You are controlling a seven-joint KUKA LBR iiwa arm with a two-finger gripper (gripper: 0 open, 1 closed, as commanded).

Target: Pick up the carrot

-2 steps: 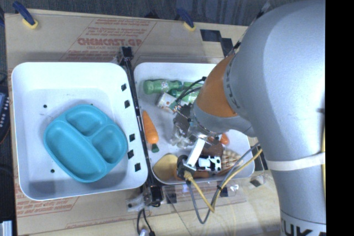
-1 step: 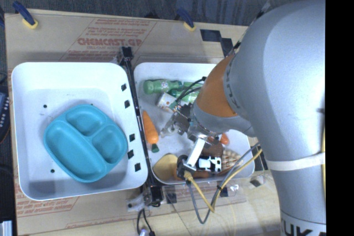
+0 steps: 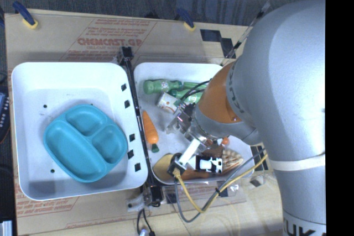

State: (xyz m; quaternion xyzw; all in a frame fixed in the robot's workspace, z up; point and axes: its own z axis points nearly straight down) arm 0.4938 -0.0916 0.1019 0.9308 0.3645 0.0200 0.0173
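In the camera view you see the carrot [image 3: 150,129] lying in the right bin [image 3: 178,70], close along its left wall, with its green end pointing to the near side. The claw [image 3: 180,117] hangs just beside the carrot, on its right, and the carrot is not between the fingers. You cannot tell if the claw is apart or together. Behind the claw lies a green bottle [image 3: 161,86]. In the left bin [image 3: 33,77] rests a blue divided plate [image 3: 86,142].
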